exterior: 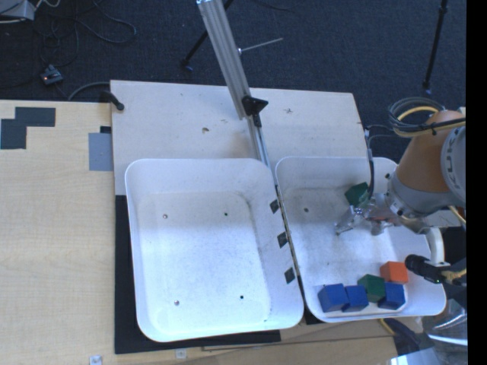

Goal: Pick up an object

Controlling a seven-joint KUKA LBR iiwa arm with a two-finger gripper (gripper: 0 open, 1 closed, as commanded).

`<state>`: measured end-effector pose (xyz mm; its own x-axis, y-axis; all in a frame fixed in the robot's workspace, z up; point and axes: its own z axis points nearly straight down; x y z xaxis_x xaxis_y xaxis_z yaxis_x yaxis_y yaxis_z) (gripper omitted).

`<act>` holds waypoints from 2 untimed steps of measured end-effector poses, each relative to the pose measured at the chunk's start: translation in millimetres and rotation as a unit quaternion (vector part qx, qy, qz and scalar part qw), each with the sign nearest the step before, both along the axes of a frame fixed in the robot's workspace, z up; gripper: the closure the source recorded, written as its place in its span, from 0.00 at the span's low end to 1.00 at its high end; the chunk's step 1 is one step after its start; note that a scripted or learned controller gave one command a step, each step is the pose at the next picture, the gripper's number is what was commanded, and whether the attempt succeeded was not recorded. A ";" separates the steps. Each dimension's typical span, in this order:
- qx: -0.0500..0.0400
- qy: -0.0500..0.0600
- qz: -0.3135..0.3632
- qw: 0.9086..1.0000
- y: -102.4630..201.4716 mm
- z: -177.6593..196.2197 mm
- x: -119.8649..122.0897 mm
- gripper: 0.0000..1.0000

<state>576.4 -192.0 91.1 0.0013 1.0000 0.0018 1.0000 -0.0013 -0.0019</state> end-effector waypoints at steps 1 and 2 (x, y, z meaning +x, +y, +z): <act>0.000 -0.002 0.003 1.000 38.9 67.7 -20.6 0.00; -0.001 0.001 0.002 1.000 -0.1 1.2 50.7 0.00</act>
<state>627.1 -192.0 92.3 -0.0031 1.0000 -0.0004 1.0000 0.0031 -0.0039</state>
